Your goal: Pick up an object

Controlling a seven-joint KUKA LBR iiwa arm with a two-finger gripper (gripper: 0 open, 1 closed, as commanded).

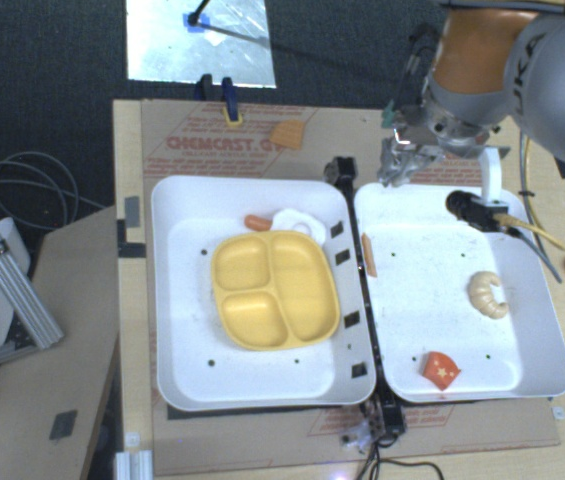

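Currently gripper [399, 171] hovers at right bin's [532, 368] far-left rim, finger state unclear; croissant [488, 294], red piece [440, 369] inside bin.

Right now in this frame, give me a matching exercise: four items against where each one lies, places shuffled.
Things:
1. yellow divided plate
2. croissant
3. red piece
4. gripper

Places:
A. right bin, near front edge
B. above the right bin's far left corner
C. left bin, middle
D. right bin, toward its right side

Pairs: 1-C, 2-D, 3-A, 4-B
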